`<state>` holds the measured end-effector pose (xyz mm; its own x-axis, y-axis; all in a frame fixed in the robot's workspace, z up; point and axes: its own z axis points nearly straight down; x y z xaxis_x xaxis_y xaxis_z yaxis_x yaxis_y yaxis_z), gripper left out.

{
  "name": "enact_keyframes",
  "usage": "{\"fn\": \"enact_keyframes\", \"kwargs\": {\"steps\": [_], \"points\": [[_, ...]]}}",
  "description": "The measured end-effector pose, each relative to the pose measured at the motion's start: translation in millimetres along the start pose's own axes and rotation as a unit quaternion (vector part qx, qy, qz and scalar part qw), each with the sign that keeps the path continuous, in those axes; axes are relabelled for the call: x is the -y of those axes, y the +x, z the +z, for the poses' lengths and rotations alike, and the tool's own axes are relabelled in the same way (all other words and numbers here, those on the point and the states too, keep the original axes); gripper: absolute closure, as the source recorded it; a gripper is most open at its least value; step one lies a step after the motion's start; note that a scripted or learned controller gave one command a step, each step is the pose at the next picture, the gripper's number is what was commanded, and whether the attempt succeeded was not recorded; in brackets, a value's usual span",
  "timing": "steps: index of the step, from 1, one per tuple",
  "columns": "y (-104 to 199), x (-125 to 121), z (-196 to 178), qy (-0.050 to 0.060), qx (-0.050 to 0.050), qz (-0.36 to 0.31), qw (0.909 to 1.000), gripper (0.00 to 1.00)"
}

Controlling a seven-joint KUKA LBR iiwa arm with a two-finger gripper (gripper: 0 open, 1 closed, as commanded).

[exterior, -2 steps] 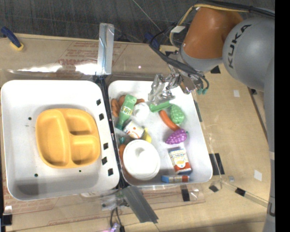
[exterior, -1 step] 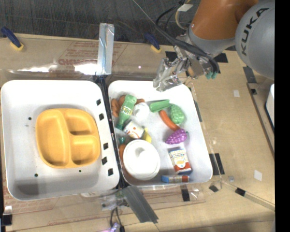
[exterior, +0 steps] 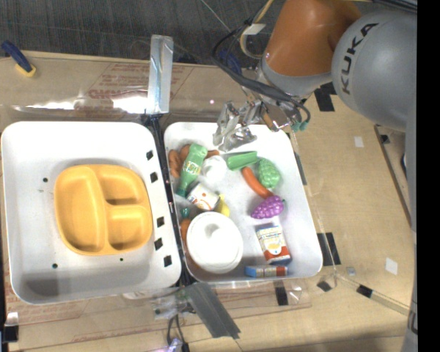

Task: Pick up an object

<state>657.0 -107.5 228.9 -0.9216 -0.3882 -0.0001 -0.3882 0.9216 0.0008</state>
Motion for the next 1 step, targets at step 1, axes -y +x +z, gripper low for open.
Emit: {"fn": "enact_keyframes", "kwargs": {"steps": [1], "points": [[-14.7, -55.0, 13.4, 0.0, 0.0, 0.106, 0.9944, 1.0]]}}
